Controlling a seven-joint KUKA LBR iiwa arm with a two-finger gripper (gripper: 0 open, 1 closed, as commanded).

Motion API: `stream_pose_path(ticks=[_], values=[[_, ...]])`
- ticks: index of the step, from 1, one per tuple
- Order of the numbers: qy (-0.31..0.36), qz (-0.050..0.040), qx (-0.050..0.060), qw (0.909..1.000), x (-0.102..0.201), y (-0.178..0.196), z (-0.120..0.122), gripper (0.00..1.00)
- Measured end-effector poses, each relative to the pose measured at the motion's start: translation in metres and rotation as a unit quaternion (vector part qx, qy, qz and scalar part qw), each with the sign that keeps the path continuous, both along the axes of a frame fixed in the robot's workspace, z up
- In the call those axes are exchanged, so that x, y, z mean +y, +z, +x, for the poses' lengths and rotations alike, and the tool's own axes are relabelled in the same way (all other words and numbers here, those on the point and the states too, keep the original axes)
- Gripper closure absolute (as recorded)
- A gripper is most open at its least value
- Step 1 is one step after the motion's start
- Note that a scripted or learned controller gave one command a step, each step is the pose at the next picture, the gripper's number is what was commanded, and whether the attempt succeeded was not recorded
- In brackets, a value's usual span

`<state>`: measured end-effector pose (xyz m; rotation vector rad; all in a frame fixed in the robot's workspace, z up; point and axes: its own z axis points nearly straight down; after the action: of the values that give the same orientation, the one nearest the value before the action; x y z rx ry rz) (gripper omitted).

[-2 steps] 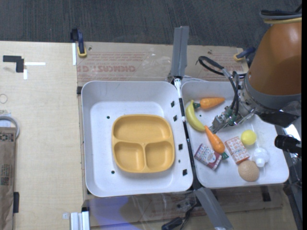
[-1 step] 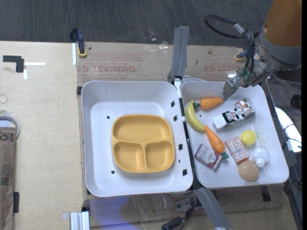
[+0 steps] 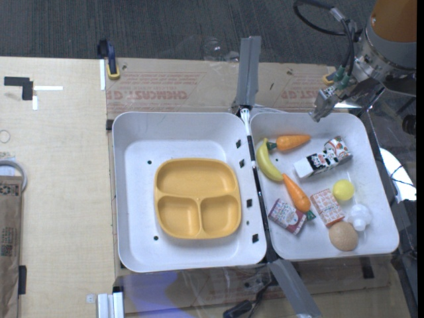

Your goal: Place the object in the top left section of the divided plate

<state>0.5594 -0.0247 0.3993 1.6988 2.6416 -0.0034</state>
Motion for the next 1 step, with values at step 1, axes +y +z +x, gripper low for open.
stream_pose_path(ticks=[1], values=[[-0.03, 0.0002, 0.002, 0.9996, 0.0618, -0.0903, -0.0478, 1.0]])
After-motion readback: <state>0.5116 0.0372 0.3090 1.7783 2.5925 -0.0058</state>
